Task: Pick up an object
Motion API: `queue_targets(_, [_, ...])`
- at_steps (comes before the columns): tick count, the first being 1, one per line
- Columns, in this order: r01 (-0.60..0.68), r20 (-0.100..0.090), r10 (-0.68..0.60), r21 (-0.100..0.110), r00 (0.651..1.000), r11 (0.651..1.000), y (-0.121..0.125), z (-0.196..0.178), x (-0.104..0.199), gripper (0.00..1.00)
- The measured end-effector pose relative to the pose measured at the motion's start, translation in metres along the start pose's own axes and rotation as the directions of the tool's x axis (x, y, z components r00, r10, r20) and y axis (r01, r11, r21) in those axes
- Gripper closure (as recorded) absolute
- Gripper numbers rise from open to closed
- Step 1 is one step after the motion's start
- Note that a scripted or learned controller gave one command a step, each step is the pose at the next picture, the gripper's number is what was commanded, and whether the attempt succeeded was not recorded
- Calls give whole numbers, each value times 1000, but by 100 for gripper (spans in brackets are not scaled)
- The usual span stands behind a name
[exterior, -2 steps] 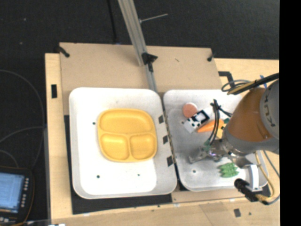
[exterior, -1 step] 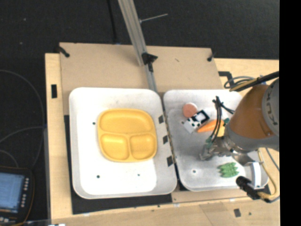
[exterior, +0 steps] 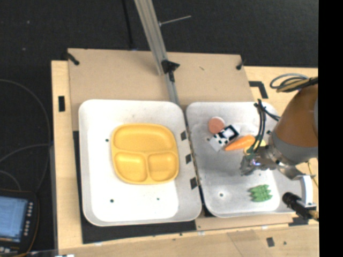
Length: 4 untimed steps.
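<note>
A grey arm with an orange band reaches in from the right over the right-hand white bin point(exterior: 214, 197), its gripper point(exterior: 250, 164) low above the bin floor near the middle of that bin. The fingers are small and partly lost against dark cabling, so whether they stand wide or narrow cannot be told, and nothing is seen between them.

Just up and left of the gripper lies an orange carrot-shaped toy point(exterior: 239, 142), slanting across the bin, its thick end close to the wrist. Touching the carrot's upper left is a small white block with black square markings point(exterior: 224, 135); the markings look like a coded tag rather than letters, and no word on it can be read. Beside that block, toward the bin's back wall, sits a round pinkish-brown piece point(exterior: 216, 125). A green ridged item point(exterior: 260, 193) rests near the bin's front right corner, apart from the rest.

The left-hand white bin point(exterior: 96, 197) carries a yellow three-compartment tray point(exterior: 144, 152), lying flat at its centre.
</note>
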<state>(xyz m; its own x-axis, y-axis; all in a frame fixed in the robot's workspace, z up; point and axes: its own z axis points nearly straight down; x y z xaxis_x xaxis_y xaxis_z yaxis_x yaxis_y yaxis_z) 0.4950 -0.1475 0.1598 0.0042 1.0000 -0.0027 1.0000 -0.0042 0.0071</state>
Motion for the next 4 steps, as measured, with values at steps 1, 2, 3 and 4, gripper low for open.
queue_targets(1, [8,-1,-8,-1,1000,1000,5,-47,6,100])
queue_targets(2, [8,0,-8,-2,1000,1000,8,-101,4,100])
queue_targets(3, [13,-3,-13,3,1000,1000,18,-104,64,100])
queue_targets(4, [12,-4,-12,5,1000,1000,40,-98,118,100])
